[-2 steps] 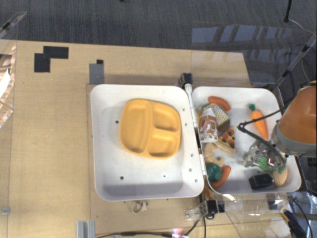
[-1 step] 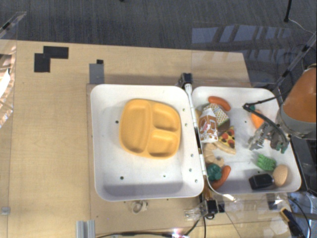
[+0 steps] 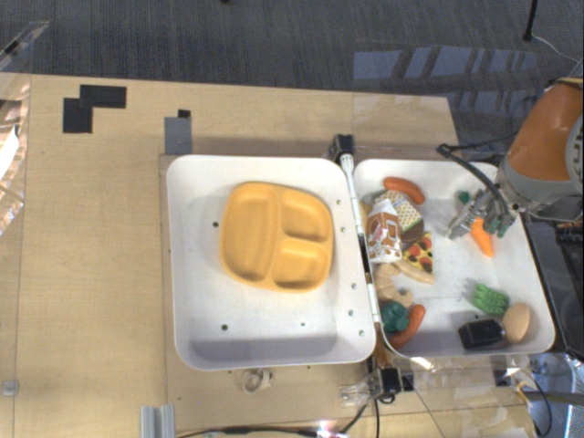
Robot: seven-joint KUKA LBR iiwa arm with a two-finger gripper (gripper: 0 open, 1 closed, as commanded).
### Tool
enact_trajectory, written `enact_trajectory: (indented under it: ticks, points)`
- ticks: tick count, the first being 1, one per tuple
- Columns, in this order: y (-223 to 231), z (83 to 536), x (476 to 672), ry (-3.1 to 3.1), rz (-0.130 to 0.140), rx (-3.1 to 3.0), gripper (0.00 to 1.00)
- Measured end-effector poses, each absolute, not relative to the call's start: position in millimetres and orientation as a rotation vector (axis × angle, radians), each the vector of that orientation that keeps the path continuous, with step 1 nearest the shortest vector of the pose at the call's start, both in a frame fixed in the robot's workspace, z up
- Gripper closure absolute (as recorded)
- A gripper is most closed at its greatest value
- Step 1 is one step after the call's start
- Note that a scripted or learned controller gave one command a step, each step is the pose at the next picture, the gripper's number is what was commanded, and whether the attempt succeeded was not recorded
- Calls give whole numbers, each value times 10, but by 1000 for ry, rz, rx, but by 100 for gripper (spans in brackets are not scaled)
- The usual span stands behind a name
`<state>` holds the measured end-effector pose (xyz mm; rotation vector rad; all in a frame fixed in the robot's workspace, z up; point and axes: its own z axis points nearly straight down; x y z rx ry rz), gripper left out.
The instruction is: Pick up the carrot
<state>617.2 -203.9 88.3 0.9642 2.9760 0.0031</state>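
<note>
Camera view: the carrot [image 3: 482, 237] lies in the right bin [image 3: 538, 272], at the right of the frame, in the bin's upper right part. The gripper [image 3: 476, 215] is right over it, its metal fingers [image 3: 463, 219] pointing down and to the left, and the carrot's upper end meets the fingertips while the rest of it slants away to the lower right. Whether the carrot sits between the fingers or just beside them, and how far they stand open, cannot be told at this size. The arm [image 3: 546, 149], with its orange band, comes in from the right edge above the bin's upper right corner.

Right of the carrot there is a narrow strip of bare bin floor before the right wall. Below it the floor is bare down to a green toy [image 3: 490, 297], an egg-shaped beige piece [image 3: 516, 322] and a black block [image 3: 480, 334] near the lower right corner. To the left, a wider bare patch separates the carrot from a cluster by the dividing wall: a sausage [image 3: 404, 189], a printed carton [image 3: 388, 231] and a pizza slice [image 3: 421, 258].

The left bin [image 3: 196, 272] holds a yellow divided plate [image 3: 276, 235], with bare white floor all round it. Both bins rest on the table [image 3: 91, 290].
</note>
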Motion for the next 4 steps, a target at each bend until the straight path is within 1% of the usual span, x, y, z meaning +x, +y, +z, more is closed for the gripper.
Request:
enact_trajectory:
  ticks: [1, 2, 3, 4]
  points:
    - [-2057, 902, 5560, 2995, 1, 894, 0]
    - [-1960, 884, 6103, 2741, 6, 1509, 0]
    - [-2063, 886, 5782, 2364, 6, 2052, 0]
    - [-2060, 1017, 5816, 2368, 9, 2034, 100]
